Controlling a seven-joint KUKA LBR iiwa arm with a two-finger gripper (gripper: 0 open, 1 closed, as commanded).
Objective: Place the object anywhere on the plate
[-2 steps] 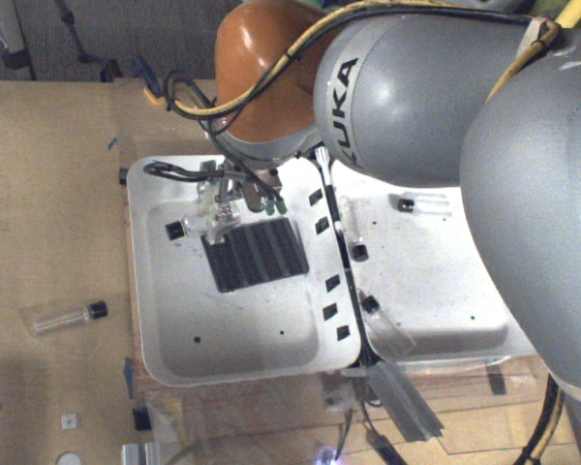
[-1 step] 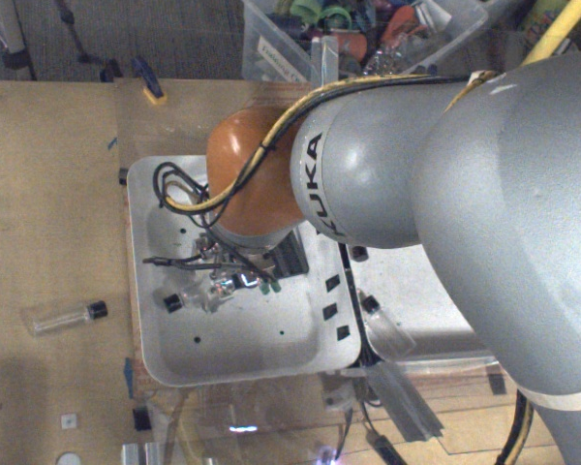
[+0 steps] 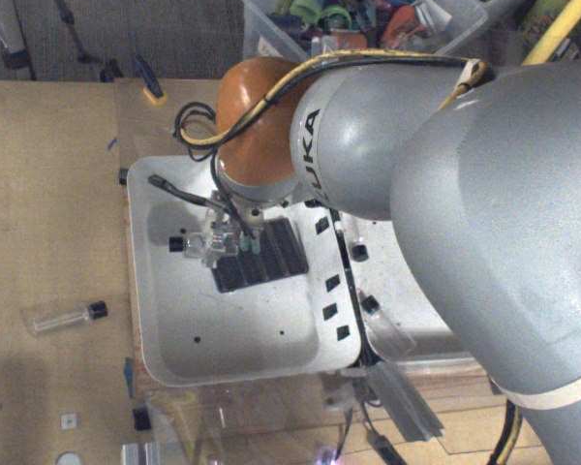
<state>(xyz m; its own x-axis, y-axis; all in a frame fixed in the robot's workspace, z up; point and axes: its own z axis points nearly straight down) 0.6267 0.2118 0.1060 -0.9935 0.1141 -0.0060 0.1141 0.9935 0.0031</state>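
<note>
Grey arm: nearest you, filling the view from 3 o'clock, orange band above the wrist. Gripper: low over the left bin, at the dark ribbed plate's 9 o'clock edge. You cannot tell its opening; a small object may sit there, too blurred to confirm. Step, judged: placing. Next: release squarely over the plate.

A dark, ribbed rectangular plate lies flat and slightly askew in the left white bin, toward its upper right part, with a small green object resting near the plate's upper left edge.
</note>
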